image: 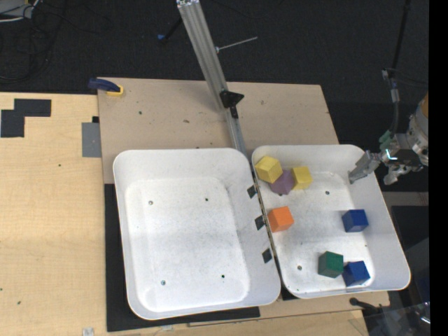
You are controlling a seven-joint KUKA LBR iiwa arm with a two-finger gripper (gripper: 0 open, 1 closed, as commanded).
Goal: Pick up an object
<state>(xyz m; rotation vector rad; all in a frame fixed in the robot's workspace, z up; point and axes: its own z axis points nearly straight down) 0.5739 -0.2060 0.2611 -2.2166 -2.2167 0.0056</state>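
Note:
The right bin (329, 152) holds several small blocks. Two yellow blocks (268, 168) (302, 176) flank a purple one (283, 183) near its far left corner. An orange block (281, 218) lies by the bin's left wall. One blue block (355, 220) sits to the right, and a green block (330, 264) touches a second blue block (356, 272) near the front. My gripper (379, 168) hangs at the bin's far right rim, fingers spread apart with nothing between them, well clear of every block.
The left bin (183, 229) lies beside the right one, with black clips along the shared edge. A slanted aluminium bar (208, 54) rises behind the bins. A blue and yellow clamp (106, 86) sits at the board's far left corner.

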